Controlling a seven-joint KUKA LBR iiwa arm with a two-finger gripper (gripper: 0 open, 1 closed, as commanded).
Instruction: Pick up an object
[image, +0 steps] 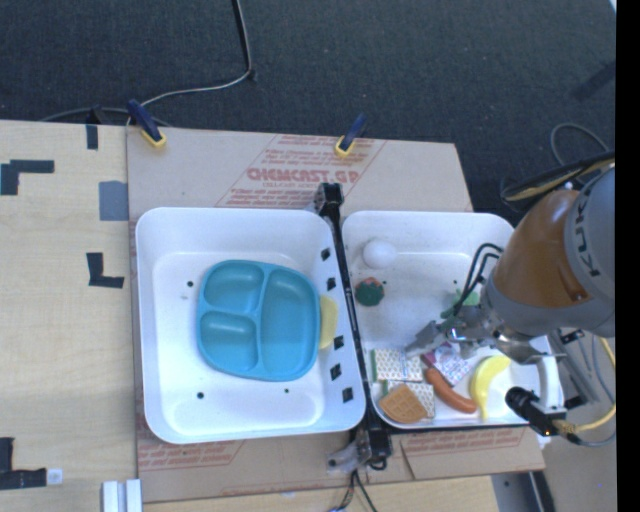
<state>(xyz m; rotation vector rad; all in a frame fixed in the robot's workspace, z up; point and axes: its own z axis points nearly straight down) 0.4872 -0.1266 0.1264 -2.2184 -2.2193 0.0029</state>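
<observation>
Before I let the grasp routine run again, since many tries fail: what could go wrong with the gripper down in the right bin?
1. The gripper sits low among crowded items; a hot dog, waffle and banana lie close together, so it may knock or pinch several.
2. These items crowd the right bin near its front wall, so a finger could catch the rim.
3. The arm hides part of the bin, so a grasp may be hard to confirm.

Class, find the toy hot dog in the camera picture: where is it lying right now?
The hot dog lies in the right bin, near its front edge, between the waffle piece to its left and the banana to its right.
</observation>
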